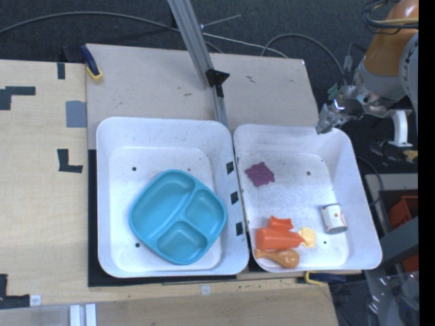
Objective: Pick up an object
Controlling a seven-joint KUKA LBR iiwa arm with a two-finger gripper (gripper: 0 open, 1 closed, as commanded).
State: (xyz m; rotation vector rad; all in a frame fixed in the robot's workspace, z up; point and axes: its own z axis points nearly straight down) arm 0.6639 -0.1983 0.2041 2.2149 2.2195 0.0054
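Two bins sit side by side on the bench (41, 202), edges touching down the middle. In the left bin (109, 141) lies a divided plate (178, 216), toward the front and centre. Over in the right bin (360, 202), a flat scrap (259, 174) rests in the back-left part, well apart from the rest. Front-left, a cluster: a toy block piece (277, 237) with a small round piece (308, 237) touching its right side, and a drumstick-shaped toy (280, 257) just in front of both. A small can (333, 218) lies to the right of that cluster. The hand (330, 119) hangs over the right bin's back-right corner.
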